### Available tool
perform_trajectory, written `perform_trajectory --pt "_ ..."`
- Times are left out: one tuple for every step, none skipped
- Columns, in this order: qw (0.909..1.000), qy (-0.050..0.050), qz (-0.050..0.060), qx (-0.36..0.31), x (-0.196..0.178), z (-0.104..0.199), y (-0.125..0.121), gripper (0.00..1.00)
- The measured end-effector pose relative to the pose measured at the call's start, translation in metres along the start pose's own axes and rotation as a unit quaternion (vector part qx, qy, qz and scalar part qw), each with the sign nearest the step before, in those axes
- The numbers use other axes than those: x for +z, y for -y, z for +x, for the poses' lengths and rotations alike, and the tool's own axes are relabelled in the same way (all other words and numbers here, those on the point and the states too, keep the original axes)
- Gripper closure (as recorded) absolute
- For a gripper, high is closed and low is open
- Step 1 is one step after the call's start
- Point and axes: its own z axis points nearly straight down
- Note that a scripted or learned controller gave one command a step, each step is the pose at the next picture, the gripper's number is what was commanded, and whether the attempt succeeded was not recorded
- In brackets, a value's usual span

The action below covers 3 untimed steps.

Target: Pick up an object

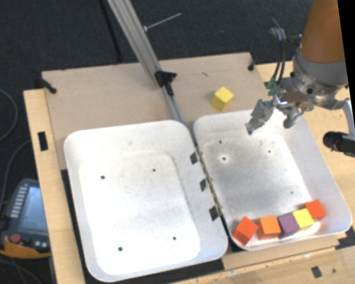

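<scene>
My gripper [271, 118] hangs over the far right edge of the right bin [260, 172], its two fingers spread apart with nothing between them. Along the bin's near edge lies a row of blocks: an orange-red block [245, 229], an orange block [268, 225], a purple block [287, 223], a yellow block [303, 218] and a red-orange block [315, 209]. A yellow block [222, 97] sits outside the bins on the bench, behind the right bin and left of the gripper.
The left bin [140, 199] lies beside the right one. A slanted metal rail [140, 41] rises from between the bins' far ends. A pendant [22, 222] and cables lie off the bench at the left.
</scene>
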Motion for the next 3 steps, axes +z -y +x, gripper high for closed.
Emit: perform_trajectory --pt "1.0 0.0 0.006 0.002 0.06 0.05 0.045 0.0" --pt "1.0 0.001 0.002 0.005 0.057 0.047 0.043 0.0" --pt "1.0 -0.001 0.004 0.001 0.075 0.147 0.083 0.0"
